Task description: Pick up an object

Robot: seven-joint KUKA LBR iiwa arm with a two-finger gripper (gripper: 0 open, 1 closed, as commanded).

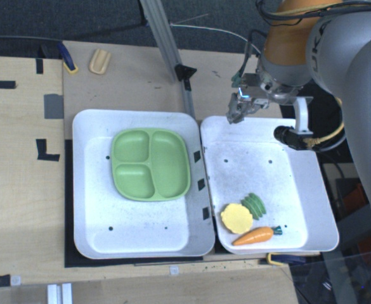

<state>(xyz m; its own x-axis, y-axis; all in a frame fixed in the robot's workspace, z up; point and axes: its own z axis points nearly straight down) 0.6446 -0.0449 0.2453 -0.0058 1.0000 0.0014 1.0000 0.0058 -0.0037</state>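
In the right bin point(299, 170), near its front edge, lie three small toy foods: a yellow round piece point(236, 218), a green ridged piece point(255, 205) just behind it, and an orange carrot point(253, 235) in front. My gripper point(236, 114) hangs over the bin's back left corner, far from these pieces. Nothing shows between its dark fingers.
The left bin point(90, 220) holds a green divided plate point(151, 164). A grey metal pole point(166, 37) slants down to the gap between the bins. A tan block point(99, 61) and a blue-yellow tool point(67, 57) lie on the bench behind the left bin.
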